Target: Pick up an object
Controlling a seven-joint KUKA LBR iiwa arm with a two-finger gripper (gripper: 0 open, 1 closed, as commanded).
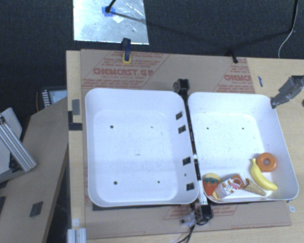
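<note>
From the camera view, looking down at a slant, we see two shallow white bins side by side on the bench. The left bin [137, 146] is bare white floor w/ a few small dark dots. The right bin [233, 130] has all its contents bunched in its near right corner: a banana [262, 176], an orange ring-shaped toy like a donut [266, 161] just above it and touching or nearly so, a round orange-red fruit, maybe a tomato [211, 184], a small white-and-red packet [229, 185] beside that, and a tan cone-like piece [253, 188] under the banana's lower end. We'd guess the floor slopes that way or things were tipped in there, since they crowd the wall.

The gripper [276, 101] sits at the right edge, over the far right rim of the right bin, not down inside it. We can't tell whether it's apart or together at this res; nothing shows between it.

Relative to the gripper, the pile lies well apart, toward the near side and a bit left. The banana and donut are the nearest candidates. So, in our judgement, no pick is under way yet; approx. the approach stage.
</note>
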